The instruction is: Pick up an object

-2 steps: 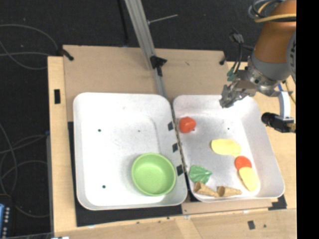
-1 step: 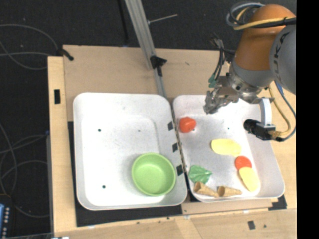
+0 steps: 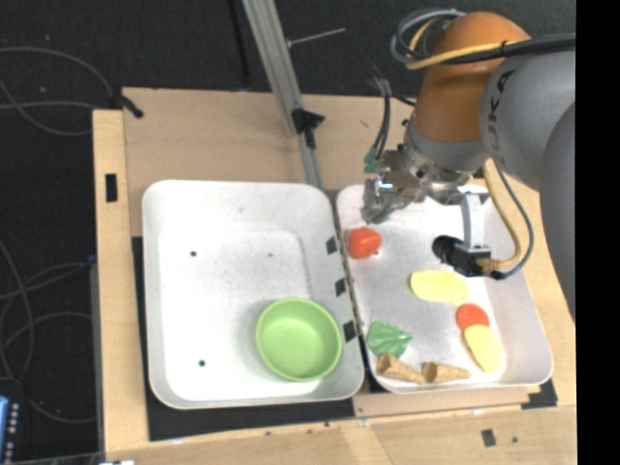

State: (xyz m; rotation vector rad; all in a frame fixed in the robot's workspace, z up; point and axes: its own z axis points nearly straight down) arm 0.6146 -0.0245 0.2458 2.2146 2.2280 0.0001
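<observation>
My gripper (image 3: pixel 374 208) hangs over the far left corner of the right bin (image 3: pixel 528 308), just above and behind a small red-orange object (image 3: pixel 364 243). Nothing shows between its fingers, and the red-orange object lies on the bin floor below them. Further right in the same bin lie a flat yellow piece (image 3: pixel 439 286), a red and yellow piece (image 3: pixel 480 337), a green leafy piece (image 3: pixel 387 337) and two tan cone shapes (image 3: pixel 421 370) at the near edge.
A green bowl (image 3: pixel 298 339) sits in the near right part of the left bin (image 3: pixel 194 260). A slanted metal pole (image 3: pixel 281 76) rises behind the bins. A black fitting (image 3: pixel 455 252) hangs from the arm above the right bin.
</observation>
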